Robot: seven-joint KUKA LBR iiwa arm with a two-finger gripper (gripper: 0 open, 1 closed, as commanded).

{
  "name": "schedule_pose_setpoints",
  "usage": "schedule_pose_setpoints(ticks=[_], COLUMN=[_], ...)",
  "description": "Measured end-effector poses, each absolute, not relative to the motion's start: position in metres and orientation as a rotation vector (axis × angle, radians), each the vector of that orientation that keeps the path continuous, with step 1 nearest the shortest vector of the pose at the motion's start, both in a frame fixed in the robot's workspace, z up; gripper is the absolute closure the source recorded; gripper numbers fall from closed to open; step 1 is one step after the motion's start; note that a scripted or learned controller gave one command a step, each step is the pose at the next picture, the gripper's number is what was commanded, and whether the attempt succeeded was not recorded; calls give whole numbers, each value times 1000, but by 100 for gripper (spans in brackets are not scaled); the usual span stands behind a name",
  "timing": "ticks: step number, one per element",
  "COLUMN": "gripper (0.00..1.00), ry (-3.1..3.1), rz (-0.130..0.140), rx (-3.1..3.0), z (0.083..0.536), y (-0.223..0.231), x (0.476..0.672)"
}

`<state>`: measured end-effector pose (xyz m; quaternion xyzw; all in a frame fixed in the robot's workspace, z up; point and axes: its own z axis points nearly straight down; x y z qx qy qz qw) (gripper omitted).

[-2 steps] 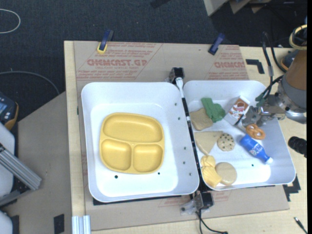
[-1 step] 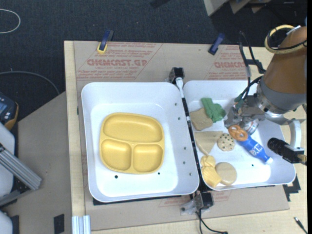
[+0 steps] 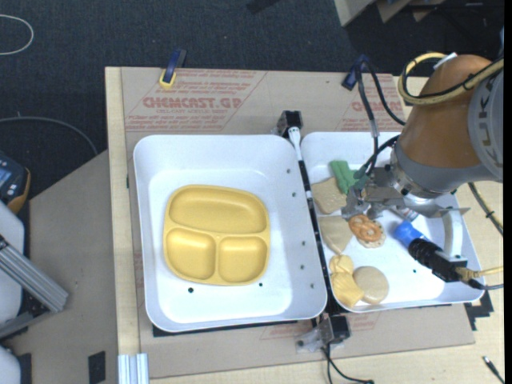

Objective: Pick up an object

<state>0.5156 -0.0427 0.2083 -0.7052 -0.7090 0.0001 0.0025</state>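
The round brown piece [image 3: 368,230] with a woven pattern lies in the right bin [image 3: 400,301], a little toward nine o'clock from the bin's middle. The gripper [image 3: 362,206] hangs just beside it at twelve o'clock, very near or touching. I cannot tell if the gripper is open or closed, and nothing is seen gripped in it.

From the brown piece, a blue piece [image 3: 406,233] lies near at three o'clock, a round beige piece [image 3: 370,283] at six o'clock and a lumpy yellow piece [image 3: 342,277] at seven o'clock, these last two touching each other. A pale flat piece [image 3: 336,234] is at nine o'clock, a tan piece [image 3: 326,195] at ten o'clock, and a green block [image 3: 342,174] at eleven o'clock.

The left bin [image 3: 152,182] holds a yellow plate [image 3: 216,234] with three compartments. Both bins stand on a brown board [image 3: 200,98] with red print. A yellow-and-blue clamp [image 3: 170,69] sits at the far edge of the board. Around the board is a dark carpet [image 3: 80,22], with a thin white cable loop [image 3: 12,34] at ten o'clock of the view.
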Motion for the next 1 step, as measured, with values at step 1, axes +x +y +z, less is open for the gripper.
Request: schedule_pose_setpoints(ticks=[1], gripper=[100], ry=[-2228], rz=[-5], rx=[-2217], z=[230], y=[3], x=[508])
